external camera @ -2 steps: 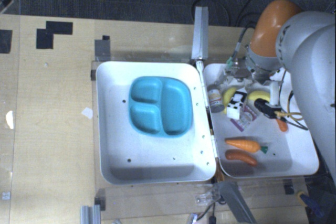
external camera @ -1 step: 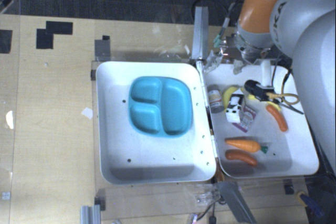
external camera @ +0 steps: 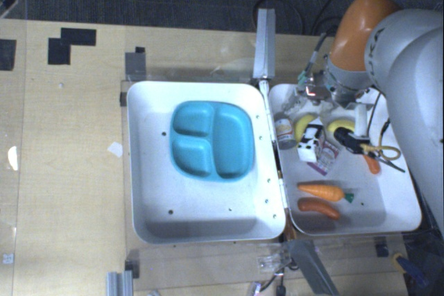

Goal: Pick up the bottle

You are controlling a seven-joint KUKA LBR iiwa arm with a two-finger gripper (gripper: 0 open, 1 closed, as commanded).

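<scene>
Listing what you have before you, operator, item by item:

Bottle: small clear plastic bottle (external camera: 283, 129) with a pale label band, in the right white bin (external camera: 402, 215), hard against its left wall near the far corner.
Bottle axis: you see its long axis running roughly from the far side to the near side of the bin, along the wall; which end carries the cap is too blurred to tell.
Gripper: two-finger gripper (external camera: 313, 90) at the grey arm's wrist, low over the far left part of the same bin, just beside the bottle; you cannot tell its grip.
Neighbours: yellow banana-shaped toy (external camera: 303, 125) just right of the bottle; orange carrot (external camera: 322, 191) and reddish-brown sausage (external camera: 318, 207) nearer you.
Left white bin (external camera: 146, 218): holds a blue three-compartment plastic tray (external camera: 211, 139).
</scene>
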